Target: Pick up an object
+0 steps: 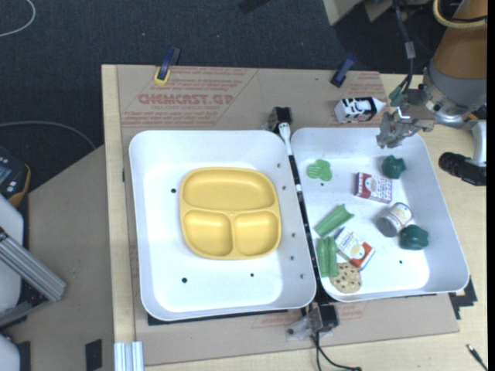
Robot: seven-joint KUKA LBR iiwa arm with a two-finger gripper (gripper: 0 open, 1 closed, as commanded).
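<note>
The right bin (441,199) holds several small items. A light green piece (319,170) and a dark green piece (394,165) lie toward the back. A red and white carton (373,187) sits near the middle, with a small can (394,218) and another dark green piece (413,237) on the right. A green pod (332,220), a red and white packet (356,248), a green strip (328,255) and a cookie (346,278) lie at the front left. My gripper (389,134) hangs over the bin's back edge, above and just behind the dark green piece, with nothing seen in it.
The left bin (155,230) holds a yellow divided plate (230,211). A black and white toy (358,109) lies on the bench behind the right bin. Clamps (165,66) sit at the board's back edge. The arm's orange band (462,49) rises at the upper right.
</note>
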